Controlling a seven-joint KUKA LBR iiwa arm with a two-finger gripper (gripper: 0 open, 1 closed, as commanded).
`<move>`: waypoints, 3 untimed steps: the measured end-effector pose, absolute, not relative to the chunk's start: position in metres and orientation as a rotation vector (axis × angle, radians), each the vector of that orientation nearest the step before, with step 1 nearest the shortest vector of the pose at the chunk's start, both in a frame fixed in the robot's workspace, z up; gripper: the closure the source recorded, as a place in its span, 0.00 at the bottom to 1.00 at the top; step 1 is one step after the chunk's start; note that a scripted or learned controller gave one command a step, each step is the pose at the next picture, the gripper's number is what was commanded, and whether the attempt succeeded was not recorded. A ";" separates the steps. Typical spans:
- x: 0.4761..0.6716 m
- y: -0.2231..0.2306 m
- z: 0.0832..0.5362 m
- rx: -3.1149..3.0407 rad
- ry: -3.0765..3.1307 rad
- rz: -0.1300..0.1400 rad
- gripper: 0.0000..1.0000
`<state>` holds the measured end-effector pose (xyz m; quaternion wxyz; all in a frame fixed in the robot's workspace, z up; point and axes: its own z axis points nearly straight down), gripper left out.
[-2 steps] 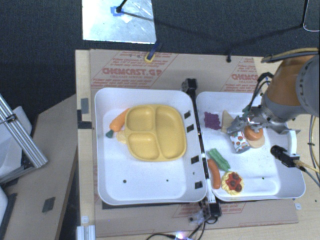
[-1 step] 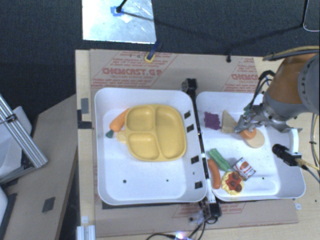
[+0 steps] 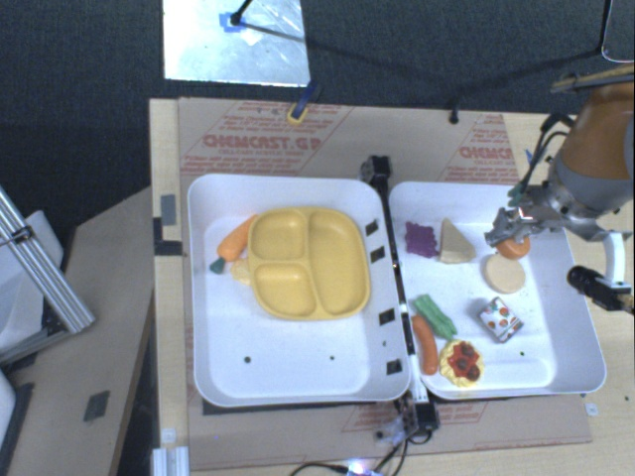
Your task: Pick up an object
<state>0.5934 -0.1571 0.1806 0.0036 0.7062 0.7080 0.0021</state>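
In the right bin (image 3: 571, 370), nearest the camera, a pizza slice (image 3: 461, 362) lies by the front wall, with a sausage (image 3: 426, 343) just left of it, its long axis running front to back along the divider. A green pod (image 3: 435, 315) sits just behind the sausage, slanted from upper left to lower right. To the right of these is a small silver box (image 3: 499, 319) with red dots, tilted on a corner. Farther back a pale round biscuit (image 3: 505, 274) lies flat, and just behind it, touching or nearly so, is an orange disc (image 3: 514, 249), partly covered by the gripper (image 3: 508, 228). The gripper is low over the disc's left edge; whether its tips are apart or closed cannot be made out, and nothing can be seen between them. The disc is round, so it shows no clear long axis. Left of the gripper a cheese wedge (image 3: 455, 243) points its narrow end to the rear, and purple grapes (image 3: 422, 239) lie beside it near the divider. The biscuit, the wedge and the bin's rear wall crowd the disc on three sides.

In the left bin (image 3: 213, 365) a yellow divided plate (image 3: 305, 263) fills the middle, and a carrot (image 3: 234, 240) lies against its left rim, tip pointing to the upper right.
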 end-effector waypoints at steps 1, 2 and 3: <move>0.595 -0.158 0.228 2.212 2.222 0.006 1.00; 0.622 -0.111 0.224 2.209 2.230 0.006 1.00; 0.637 -0.058 0.214 2.209 2.231 0.006 1.00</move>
